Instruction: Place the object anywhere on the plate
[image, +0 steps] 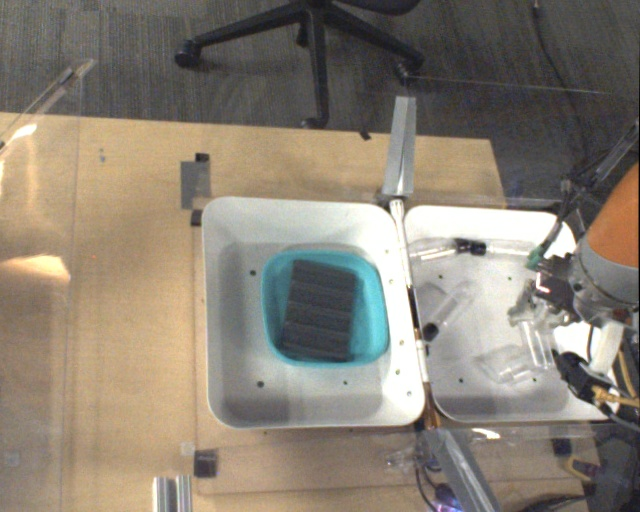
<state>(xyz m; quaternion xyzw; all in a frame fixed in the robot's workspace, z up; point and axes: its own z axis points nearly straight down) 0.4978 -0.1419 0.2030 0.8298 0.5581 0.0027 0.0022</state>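
While ridged, the dark grey block (320, 309) lies flat.

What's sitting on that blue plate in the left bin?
A dark ribbed block lies on the plate, covering most of its middle. Whatever is under the block is hidden.

A dark grey ribbed block (320, 309) is seen lying flat on a turquoise, rounded-square plate (373, 290), which is set in the middle of the left white bin (230, 390).
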